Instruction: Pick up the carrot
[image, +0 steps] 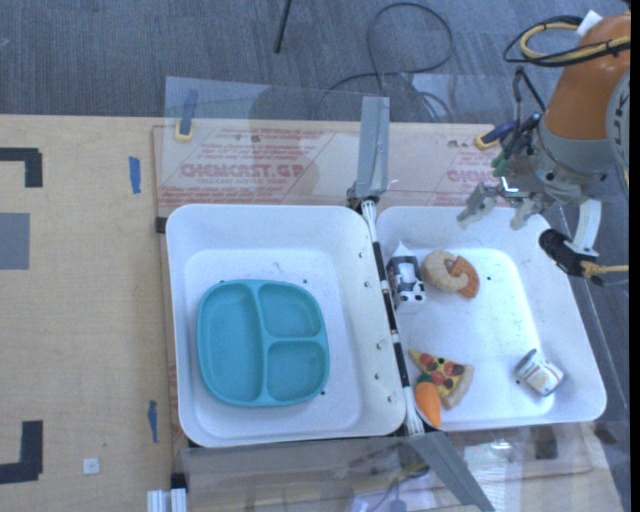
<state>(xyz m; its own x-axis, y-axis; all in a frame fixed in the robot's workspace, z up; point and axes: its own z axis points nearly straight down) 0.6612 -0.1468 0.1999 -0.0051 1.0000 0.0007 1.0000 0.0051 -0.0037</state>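
The carrot (428, 404) lies in the right bin (575, 400), tight in its near left corner, touching the pizza slice (446, 377), its long axis running from the near edge toward the far edge. The tool (503, 205) hangs released over the bin's far edge, well apart.

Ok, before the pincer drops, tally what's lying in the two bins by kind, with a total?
Divided plates: 1, teal plate, left bin
Toy foods: 3, carrot, pizza slice, croissant, right bin
Other small items: 2, black-and-white toy, silver piece
Total: 6
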